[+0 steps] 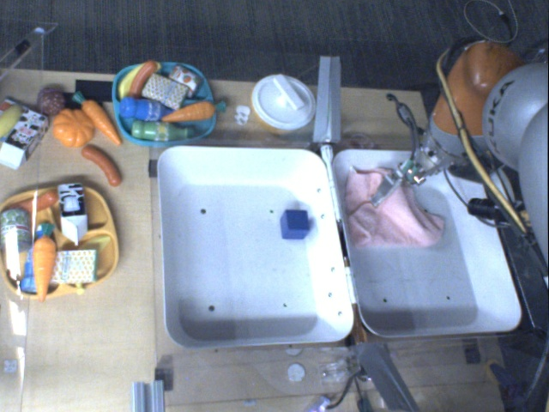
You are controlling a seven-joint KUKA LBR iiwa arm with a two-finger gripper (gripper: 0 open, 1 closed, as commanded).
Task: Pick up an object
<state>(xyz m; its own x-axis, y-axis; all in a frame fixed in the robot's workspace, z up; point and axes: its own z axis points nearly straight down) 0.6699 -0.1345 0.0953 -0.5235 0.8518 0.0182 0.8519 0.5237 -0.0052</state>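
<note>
A pink cloth [390, 217] lies crumpled in the far half of the right bin [446, 307]. My gripper [391, 187] reaches in from the right and sits low over the cloth's upper part, touching or nearly touching it. A small blue cube [295, 223] rests near the middle of the left bin [223, 299], well apart from the gripper.
A grey divider post [325, 101] stands behind the seam between the bins. A white lidded bowl [283, 101] and a blue bowl of toy food [163, 101] sit behind the left bin. A yellow plate of toy food [103, 230] and loose toy vegetables lie at the left.
</note>
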